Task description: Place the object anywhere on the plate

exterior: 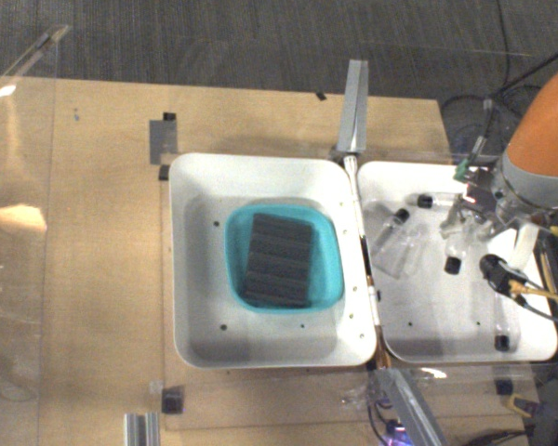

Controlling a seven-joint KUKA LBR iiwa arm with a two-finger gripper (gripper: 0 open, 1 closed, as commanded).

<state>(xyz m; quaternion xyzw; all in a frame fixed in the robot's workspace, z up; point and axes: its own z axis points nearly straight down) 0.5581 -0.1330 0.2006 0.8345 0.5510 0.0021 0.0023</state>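
A dark grey ridged block lies flat on the teal plate in the left white bin. It rests well inside the plate's rim, its long side running front to back. My gripper hangs over the back right part of the right bin, far from the block and the plate. Nothing shows held in it.
In the right bin lie a clear plastic piece with a black cap, a small black piece near the back and another just below the gripper. A metal rail stands behind the divide between the bins.
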